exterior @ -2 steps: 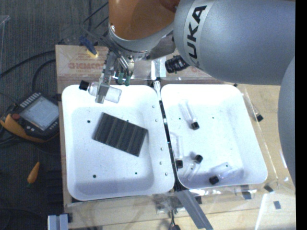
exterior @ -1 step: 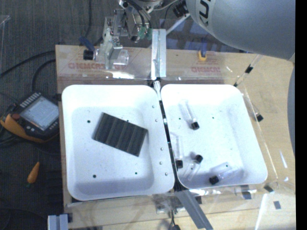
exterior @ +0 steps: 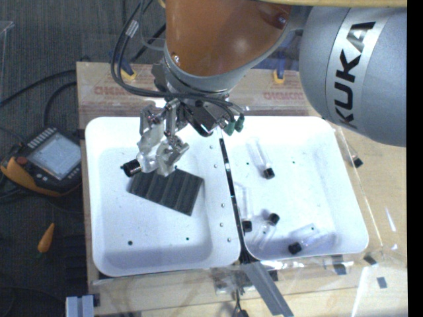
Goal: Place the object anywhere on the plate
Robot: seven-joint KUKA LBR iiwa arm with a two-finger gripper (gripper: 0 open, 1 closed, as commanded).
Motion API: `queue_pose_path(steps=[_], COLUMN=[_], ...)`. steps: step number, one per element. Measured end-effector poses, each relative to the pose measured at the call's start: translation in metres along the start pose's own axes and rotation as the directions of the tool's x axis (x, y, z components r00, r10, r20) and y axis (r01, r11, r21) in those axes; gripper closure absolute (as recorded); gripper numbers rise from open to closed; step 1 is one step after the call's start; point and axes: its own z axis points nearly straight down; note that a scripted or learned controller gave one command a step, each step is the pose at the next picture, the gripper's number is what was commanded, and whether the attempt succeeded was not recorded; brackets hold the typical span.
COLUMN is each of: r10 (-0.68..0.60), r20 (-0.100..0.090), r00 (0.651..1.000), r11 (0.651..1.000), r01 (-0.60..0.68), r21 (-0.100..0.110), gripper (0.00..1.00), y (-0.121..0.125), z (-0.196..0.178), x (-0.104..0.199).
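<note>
**Worktop** (exterior: 391, 197): pale wood, carrying two shallow white bins side by side.

**Left bin** (exterior: 142, 240): holds one plate (exterior: 170, 191) – dark grey, ridged, rectangular. It lies flat and skewed to the bin walls, in the middle of the bin floor.

**Right bin** (exterior: 314, 170): holds the loose objects, all clear tubes with black caps.
- First tube (exterior: 258, 156): in the upper half, near the divide between the bins, cap toward the camera.
- Second tube (exterior: 271, 219): lower down, about mid-bin.
- Third tube (exterior: 243, 210): close against the wall shared with the left bin.
- Fourth tube (exterior: 305, 238): near the front wall, lying crosswise.

All four are well apart from the plate.

**Arm** (exterior: 360, 51): grey with an orange band (exterior: 218, 25). It reaches in from the right and hangs over the back of the left bin.

**Gripper** (exterior: 163, 158): pointing down, just above the plate's far edge, toward its left corner.
- State of the jaws: cannot tell, as the metalwork crowds the tips.
- Whether a tube sits between the jaws cannot be made out either.

**Off the worktop, left**: a handheld controller (exterior: 51, 160) with a pale screen, lying on the dark floor with cables.
</note>
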Motion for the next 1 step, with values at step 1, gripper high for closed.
queue_pose_path(steps=[1], r10=[-0.275], r20=[0.001], r00=[0.962], r11=[0.962], r01=[0.275], r21=[0.000], gripper=[1.00], y=[-0.0371], z=[-0.0134], x=[-0.0513])
